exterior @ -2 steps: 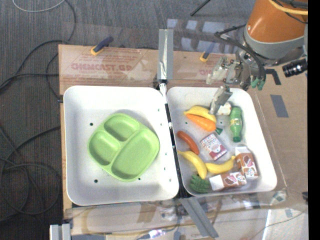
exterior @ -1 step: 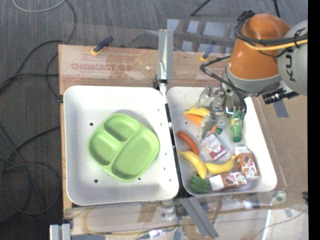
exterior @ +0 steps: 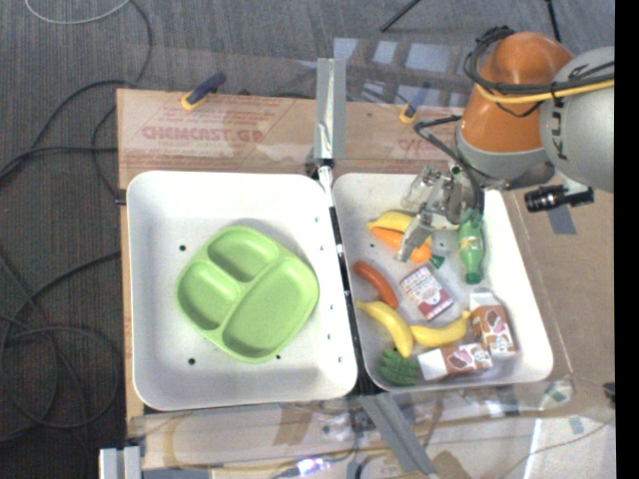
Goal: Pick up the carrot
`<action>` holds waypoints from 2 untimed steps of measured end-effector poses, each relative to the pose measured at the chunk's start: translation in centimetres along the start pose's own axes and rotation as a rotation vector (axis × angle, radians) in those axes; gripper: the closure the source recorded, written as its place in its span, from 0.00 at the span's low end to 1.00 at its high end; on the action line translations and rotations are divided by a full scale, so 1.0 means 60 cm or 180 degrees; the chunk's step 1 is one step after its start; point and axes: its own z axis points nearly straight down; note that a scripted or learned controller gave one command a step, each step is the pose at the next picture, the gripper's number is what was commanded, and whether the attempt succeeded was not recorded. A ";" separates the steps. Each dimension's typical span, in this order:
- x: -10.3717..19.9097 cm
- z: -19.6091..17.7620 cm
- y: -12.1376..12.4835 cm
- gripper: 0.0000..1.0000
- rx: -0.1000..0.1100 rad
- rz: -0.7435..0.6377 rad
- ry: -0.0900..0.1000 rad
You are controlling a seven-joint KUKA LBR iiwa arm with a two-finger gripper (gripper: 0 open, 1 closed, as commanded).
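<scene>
The carrot is an orange piece lying in the upper left of the right bin, just under a yellow item. My gripper hangs low over the carrot's right end and covers part of it. A bit of orange shows below the gripper. I cannot see anything lifted off the bin floor.
A green bottle stands right of the gripper. A red sausage, a red-white packet, two bananas, a brown carton and a green vegetable crowd the bin's front. The left bin holds a green divided plate.
</scene>
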 end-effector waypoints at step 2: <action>-0.043 0.137 0.021 0.00 0.0038 -0.0491 0.0011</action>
